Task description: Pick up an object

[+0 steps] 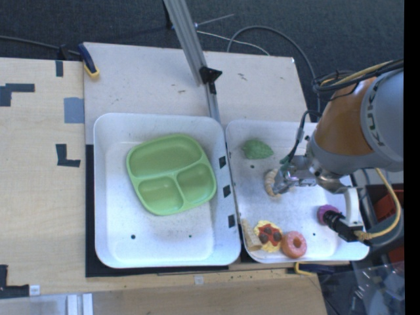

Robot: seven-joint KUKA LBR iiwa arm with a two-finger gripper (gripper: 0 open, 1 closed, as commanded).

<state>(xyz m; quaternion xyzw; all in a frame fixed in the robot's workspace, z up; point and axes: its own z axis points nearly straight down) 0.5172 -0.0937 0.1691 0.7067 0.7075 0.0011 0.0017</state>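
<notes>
Pincer (279,181) is down in the right bin (308,245), right at a small tan object (270,182); can't tell if it's closed on it or just beside it. No lift visible, so I'd say the pick isn't done. Green piece (256,149), pizza slice (266,233) and donut (294,244) lie untouched nearby.

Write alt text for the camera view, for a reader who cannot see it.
A grey and orange robot arm reaches from the right, its pincer down at a small tan object in the right white bin, which also holds a green lump, a pizza slice, a pink donut and a purple piece. The left bin holds a green divided plate.
</notes>
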